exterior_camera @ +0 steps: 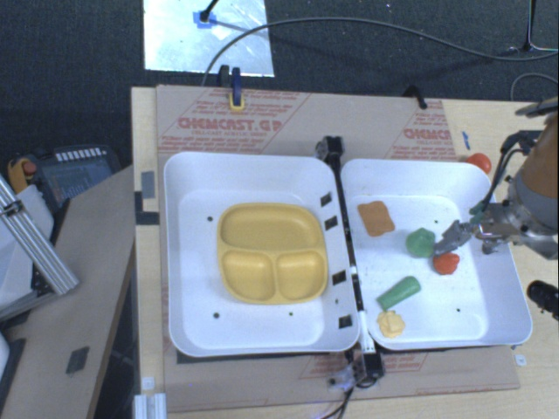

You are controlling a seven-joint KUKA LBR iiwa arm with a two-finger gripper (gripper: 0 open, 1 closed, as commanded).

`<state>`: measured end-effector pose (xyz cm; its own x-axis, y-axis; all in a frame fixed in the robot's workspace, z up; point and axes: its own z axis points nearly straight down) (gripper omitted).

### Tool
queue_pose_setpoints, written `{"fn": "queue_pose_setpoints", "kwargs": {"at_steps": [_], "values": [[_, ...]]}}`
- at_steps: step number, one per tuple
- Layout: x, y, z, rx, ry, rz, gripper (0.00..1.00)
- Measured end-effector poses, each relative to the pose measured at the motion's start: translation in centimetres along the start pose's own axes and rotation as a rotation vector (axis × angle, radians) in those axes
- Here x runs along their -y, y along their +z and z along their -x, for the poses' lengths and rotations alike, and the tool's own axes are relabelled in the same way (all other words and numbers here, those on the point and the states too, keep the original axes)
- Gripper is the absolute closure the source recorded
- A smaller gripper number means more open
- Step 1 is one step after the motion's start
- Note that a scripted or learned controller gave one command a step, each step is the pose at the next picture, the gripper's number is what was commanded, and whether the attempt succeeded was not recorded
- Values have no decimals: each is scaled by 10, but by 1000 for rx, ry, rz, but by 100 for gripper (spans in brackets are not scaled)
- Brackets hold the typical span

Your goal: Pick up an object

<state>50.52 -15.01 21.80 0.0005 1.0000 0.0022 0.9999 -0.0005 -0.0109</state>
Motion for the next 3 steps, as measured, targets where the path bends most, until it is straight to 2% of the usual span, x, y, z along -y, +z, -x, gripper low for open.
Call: {"fn": "queue_pose_setpoints", "kwargs": {"at_steps": [1,2,3], "values": [[-3,-6,0,2,-4,12,0],[-5,56,-1,2,-2,10,0],[-2,99,1,1,-1,9,0]]}}
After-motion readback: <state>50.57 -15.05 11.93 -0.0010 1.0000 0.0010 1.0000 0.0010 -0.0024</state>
